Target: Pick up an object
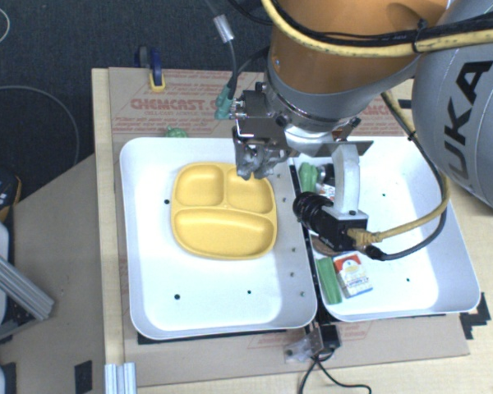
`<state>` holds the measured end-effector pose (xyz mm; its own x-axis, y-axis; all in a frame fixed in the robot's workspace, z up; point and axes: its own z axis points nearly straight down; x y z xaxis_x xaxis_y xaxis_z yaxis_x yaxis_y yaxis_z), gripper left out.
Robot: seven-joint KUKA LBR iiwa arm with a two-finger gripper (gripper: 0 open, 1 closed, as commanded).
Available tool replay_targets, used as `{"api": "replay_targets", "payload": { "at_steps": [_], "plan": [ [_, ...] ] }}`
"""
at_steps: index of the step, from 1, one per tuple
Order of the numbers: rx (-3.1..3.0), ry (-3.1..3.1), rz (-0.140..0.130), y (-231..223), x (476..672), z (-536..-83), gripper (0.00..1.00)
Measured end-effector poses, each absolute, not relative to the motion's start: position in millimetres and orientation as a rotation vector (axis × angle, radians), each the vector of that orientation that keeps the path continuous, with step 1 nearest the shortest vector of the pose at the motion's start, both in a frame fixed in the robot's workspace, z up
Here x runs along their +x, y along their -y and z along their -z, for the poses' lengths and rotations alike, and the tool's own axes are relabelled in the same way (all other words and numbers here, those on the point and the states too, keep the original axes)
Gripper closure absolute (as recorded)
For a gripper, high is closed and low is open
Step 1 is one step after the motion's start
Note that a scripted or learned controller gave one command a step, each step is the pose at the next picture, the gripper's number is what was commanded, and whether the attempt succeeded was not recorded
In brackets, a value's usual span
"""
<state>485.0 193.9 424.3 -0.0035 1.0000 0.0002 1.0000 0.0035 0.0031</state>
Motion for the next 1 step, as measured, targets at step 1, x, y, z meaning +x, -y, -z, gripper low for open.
{"api": "replay_targets", "payload": {
  "at_steps": [1],
  "plan": [
    [2.217, -2.223, -0.008, -226.2, 516.2, -442.6, 1.00]
  ]
}}
